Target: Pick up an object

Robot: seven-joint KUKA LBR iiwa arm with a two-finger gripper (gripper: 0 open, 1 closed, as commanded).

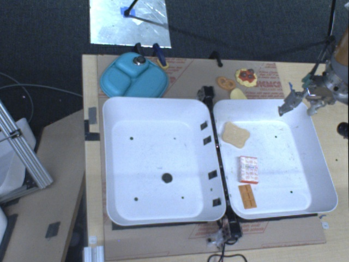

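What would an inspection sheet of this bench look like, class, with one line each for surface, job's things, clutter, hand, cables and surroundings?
Surface: a tan bench bears a left bin and a right bin, side by side.
Job's things: the right bin holds a tan slice, a red and white packet and an orange strip, all apart; a dark disc lies in the left bin.
Clutter: a blue divided tray and three small toy foods sit behind the bins.
Hand: the hand hangs over the right bin's far right corner, with nothing between its fingers.
Cables: a dark cable crosses the floor.
Surroundings: dark carpet, a silvery sheet, a metal frame at left.
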